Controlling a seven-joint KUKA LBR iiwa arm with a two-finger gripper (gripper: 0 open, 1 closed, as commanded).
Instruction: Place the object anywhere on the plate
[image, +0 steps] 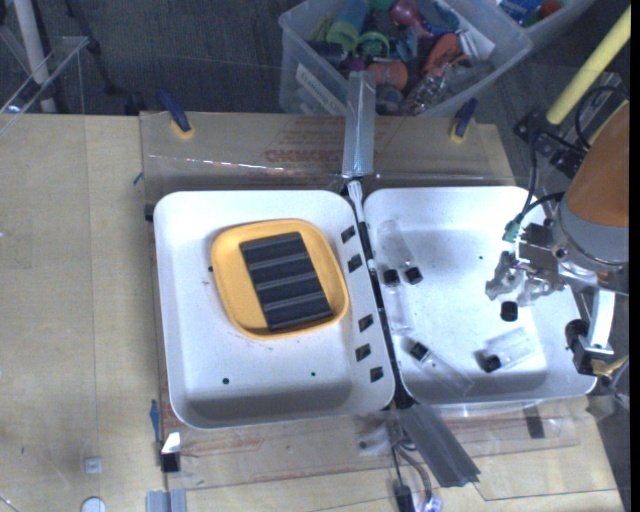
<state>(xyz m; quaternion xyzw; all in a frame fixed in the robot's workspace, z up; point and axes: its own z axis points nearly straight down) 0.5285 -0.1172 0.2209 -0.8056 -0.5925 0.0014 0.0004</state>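
Spanning the bench side by side, the left bin (190, 390) bears a yellow plate (232, 290) with a dark ridged block (286, 281) lying on it, and the right bin (450, 220) has the gripper (516, 290) low over its right part; its finger spread cannot be told. A small clear object (507, 349) lies just below it.

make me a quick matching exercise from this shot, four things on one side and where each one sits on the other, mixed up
Things:
1. yellow plate
2. dark ridged block
3. pincer
4. tub of colourful toys

Places:
A. over the right bin
B. lying on the yellow plate
C. behind the bins, at the top of the view
D. in the left bin

Pairs: 1-D, 2-B, 3-A, 4-C
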